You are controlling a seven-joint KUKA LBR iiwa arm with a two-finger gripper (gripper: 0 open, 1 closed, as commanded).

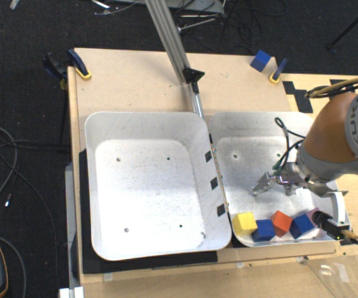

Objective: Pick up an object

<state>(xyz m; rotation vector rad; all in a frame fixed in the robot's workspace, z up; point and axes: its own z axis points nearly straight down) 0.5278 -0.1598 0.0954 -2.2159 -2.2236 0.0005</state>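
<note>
target: you've got four small blocks to choose from, a yellow block (244, 221), a blue block (264, 230), an orange block (281, 222) and a second blue block (302, 225), all bunched in a row along the near wall of the right bin (241, 141).

where from the fingers: the gripper (272, 183) hangs over the bare floor of that bin, and the row sits toward the near wall from it. Yellow and the first blue look like the closest picks, my guess anyway.

long axis: none really, they're stubby cubes, so grip angle barely matters. The row itself runs along the near wall.

fingers: look spread and holding nothing, just metal tips over white plastic.

spacing: blocks are touching or almost touching, and they're tight to the wall, so you'll probably struggle to get a finger down on the wall side.

materials: blocks look like matte painted wood or foam with hard edges. Bin is smooth white plastic with speckles and rounded corners.

further out: left bin (141, 179) sits beside it on the wooden bench (135, 79).
</note>
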